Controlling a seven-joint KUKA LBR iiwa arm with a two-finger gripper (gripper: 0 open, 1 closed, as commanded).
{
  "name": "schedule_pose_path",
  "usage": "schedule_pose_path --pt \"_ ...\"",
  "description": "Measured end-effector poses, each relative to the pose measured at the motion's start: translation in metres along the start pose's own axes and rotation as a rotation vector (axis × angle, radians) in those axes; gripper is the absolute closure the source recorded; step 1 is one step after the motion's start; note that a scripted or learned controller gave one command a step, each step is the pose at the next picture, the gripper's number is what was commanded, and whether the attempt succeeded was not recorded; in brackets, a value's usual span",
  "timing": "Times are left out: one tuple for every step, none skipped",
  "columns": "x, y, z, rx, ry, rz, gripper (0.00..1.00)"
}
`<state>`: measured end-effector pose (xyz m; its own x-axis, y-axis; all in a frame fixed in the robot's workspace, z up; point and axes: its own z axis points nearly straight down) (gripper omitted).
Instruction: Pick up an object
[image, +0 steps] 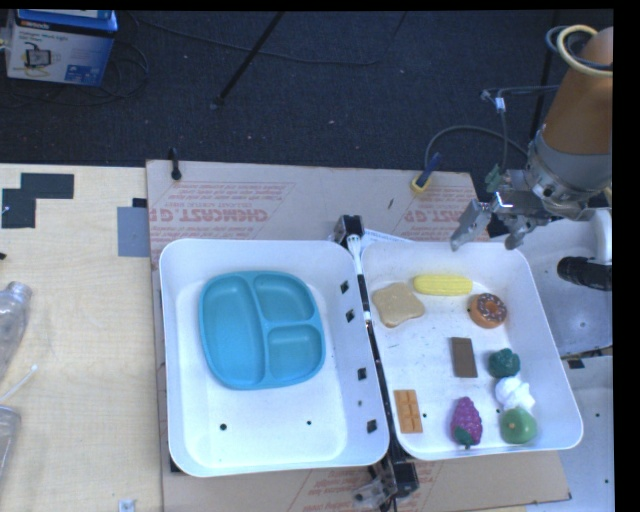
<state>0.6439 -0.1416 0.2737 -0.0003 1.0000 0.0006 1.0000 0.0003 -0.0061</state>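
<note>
Hovering: gripper (490, 231) above right bin's (555, 335) far edge | jaws apart | holding nothing

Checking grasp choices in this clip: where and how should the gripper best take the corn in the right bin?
Probably across the middle of the corn, from straight above. It lies flat with its long axis left to right, so fingers closing across its narrow width, front to back, should fit. The toast sits close at its left end; the middle has free room. The gripper hangs above the bin's far edge.

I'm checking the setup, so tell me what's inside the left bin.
The left bin holds a blue divided plate lying flat, its compartments bare. The bin floor under the plate is covered.
</note>
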Motion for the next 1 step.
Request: schedule_pose_path --pt "0.0393 -0.0192 0.1583 0.003 0.001 0.0 0.0"
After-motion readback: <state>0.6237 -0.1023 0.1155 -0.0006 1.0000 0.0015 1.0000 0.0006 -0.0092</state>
